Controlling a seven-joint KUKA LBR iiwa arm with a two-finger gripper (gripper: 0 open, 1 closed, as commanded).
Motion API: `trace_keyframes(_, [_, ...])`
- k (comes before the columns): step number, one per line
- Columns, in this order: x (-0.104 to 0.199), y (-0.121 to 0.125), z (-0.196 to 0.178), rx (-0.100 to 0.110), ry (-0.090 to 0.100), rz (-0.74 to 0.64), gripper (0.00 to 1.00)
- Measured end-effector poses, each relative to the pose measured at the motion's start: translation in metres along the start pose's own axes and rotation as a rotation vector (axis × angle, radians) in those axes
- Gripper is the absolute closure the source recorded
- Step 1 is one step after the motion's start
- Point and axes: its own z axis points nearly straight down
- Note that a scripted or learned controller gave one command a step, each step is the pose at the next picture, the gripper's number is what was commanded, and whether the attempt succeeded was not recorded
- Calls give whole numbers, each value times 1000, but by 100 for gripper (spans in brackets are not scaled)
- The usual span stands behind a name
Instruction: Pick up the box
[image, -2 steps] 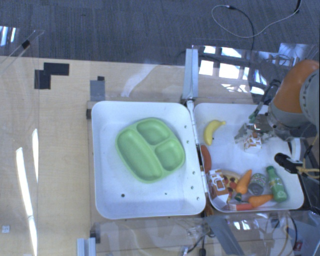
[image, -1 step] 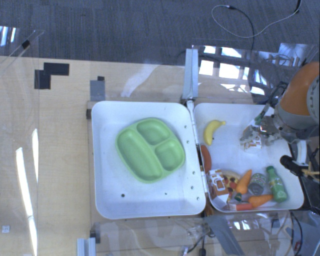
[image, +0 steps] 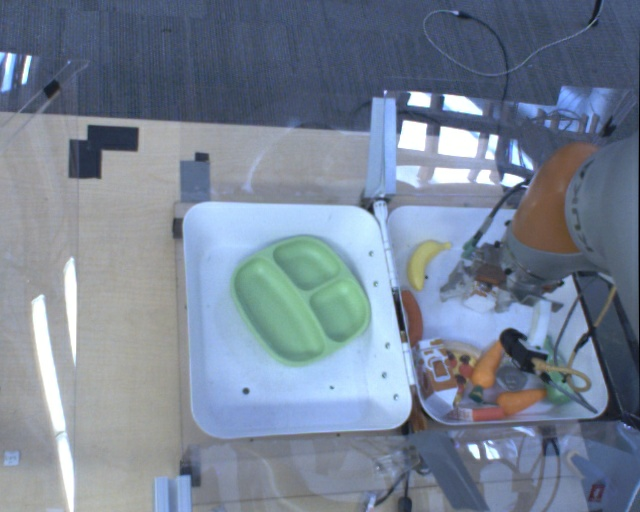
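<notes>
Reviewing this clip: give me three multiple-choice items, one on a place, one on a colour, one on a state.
1. Where does the green divided plate lie?
A. left bin
B. right bin
C. bare bench

2. What colour is the banana?
A. red
B. yellow
C. blue

3. Where is the end effector?
A. over the left bin
B. over the right bin
C. outside both bins

Key: 1 A, it sits mid left bin. 2 B, plainly yellow. 3 B, it hangs above the right bin, beside the banana.

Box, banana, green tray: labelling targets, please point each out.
box (image: 436, 364), camera view, its printed top face.
banana (image: 424, 262), camera view, mid-curve.
green tray (image: 262, 300), camera view, floor of its long compartment.
</notes>
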Motion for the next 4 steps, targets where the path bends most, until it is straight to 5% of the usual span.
trace_keyframes(1, [-30, 32, 3, 4, 0, 19, 0])
trace_keyframes(2, [-27, 34, -10, -1, 1, 11, 100])
trace_keyframes(3, [73, 32, -95, 9, 2, 35, 100])
trace_keyframes(4, [68, 71, -91, 32, -2, -13, 100])
